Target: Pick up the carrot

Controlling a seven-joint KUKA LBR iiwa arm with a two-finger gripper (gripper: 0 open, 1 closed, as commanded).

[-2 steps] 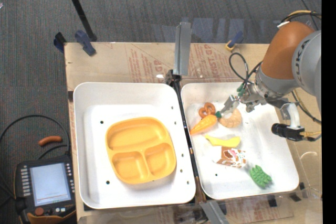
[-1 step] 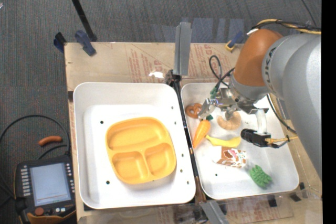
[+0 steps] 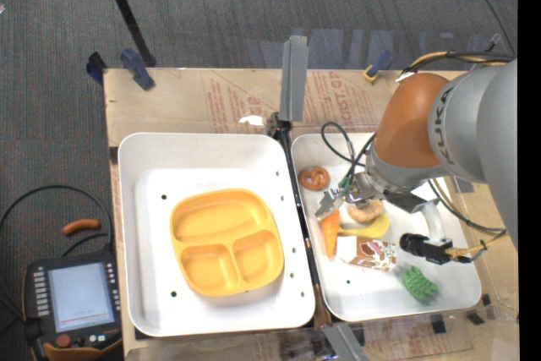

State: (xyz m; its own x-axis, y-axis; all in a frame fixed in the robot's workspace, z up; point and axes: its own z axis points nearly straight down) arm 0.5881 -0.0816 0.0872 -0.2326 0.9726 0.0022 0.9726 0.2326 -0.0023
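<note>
One carrot lies at nine o'clock in the right bin. The claw hovers above; whether it is open or closed, I cannot tell.

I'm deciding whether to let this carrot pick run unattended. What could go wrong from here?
1. Crowding: the carrot lies close beside the banana and the small packet, so the gripper may nudge or catch a neighbour instead.
2. The carrot sits near the right bin's left wall, leaving little room on that side.
3. Cables loop near the wrist, close to the pretzel, and might brush things.
</note>
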